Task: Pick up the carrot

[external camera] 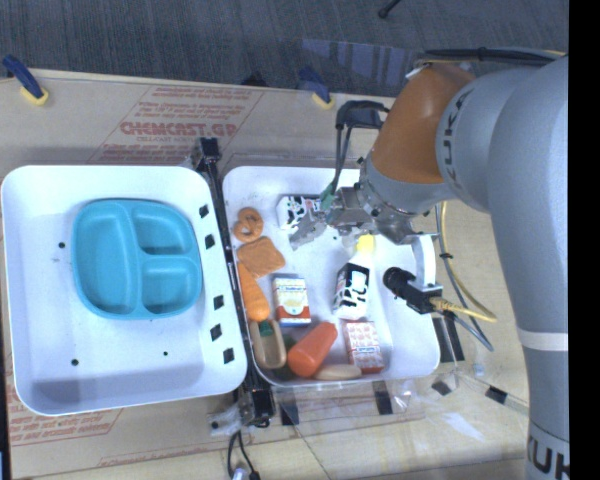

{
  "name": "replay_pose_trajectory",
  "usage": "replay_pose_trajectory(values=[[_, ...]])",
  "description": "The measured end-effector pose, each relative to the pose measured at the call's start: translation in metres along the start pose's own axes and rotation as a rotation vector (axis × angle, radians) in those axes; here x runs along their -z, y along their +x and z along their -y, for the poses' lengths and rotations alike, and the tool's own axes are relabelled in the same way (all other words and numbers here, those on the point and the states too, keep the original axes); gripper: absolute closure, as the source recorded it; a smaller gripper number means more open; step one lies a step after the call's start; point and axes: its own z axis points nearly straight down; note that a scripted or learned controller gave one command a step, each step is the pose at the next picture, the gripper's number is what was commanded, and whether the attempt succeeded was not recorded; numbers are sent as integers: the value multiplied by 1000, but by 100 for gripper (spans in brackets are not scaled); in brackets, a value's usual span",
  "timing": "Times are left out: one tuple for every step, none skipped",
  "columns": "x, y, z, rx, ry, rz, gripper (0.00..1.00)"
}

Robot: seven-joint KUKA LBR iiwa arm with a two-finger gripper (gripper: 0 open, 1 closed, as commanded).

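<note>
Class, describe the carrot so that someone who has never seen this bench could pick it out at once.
Start at the right bin, the crowded one. Along its left wall, below the pretzel and the tan toast piece, lies the carrot. It is the thin orange stick pointing down the wall, slimmer and paler than the fat red-orange piece near the bottom.

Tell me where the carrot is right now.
The carrot lies in the right bin, along its left wall, just below the toast slice and left of the small juice carton.
</note>
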Motion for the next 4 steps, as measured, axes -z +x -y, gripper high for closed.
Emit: replay_pose_trajectory(values=[[-43,36,-23,-183,-4,-2,0],[40,42,-65,-135,-18,0,0],[18,77,-19,14,-7,0,0],[66,6,-79,91,-16,4,0]])
